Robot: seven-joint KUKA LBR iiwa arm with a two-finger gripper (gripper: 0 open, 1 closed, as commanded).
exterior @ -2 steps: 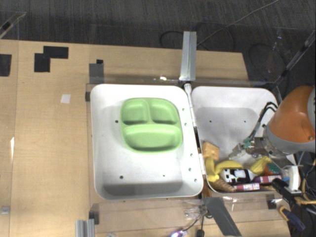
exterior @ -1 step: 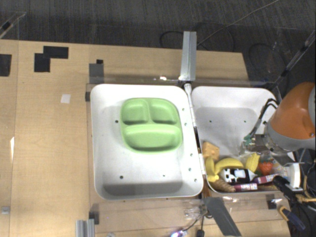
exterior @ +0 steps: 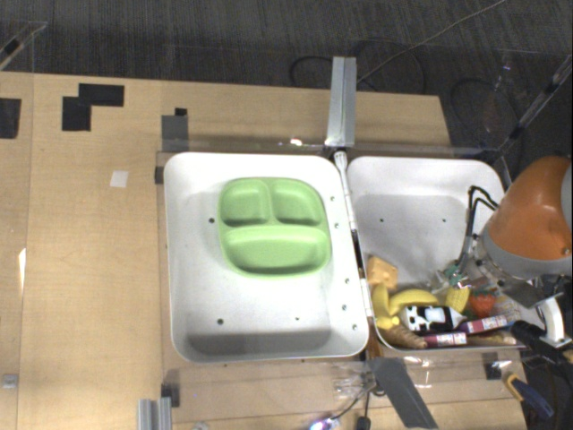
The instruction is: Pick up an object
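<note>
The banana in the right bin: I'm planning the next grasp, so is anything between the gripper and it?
The gripper's tip is hidden under the arm. The banana lies bare on top, other items crowded beside it.

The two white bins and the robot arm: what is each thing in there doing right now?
Left white bin: holds one tray.
Green plastic three-section tray: lying flat, right way up, sections bare.
Right white bin: toys heaped at its near edge.
Yellow toy banana: lying in the heap.
Small black-and-white toy: lying on its side beside the banana.
Grey arm with orange band: reaching low over the heap; hand hidden, grip unclear.
</note>
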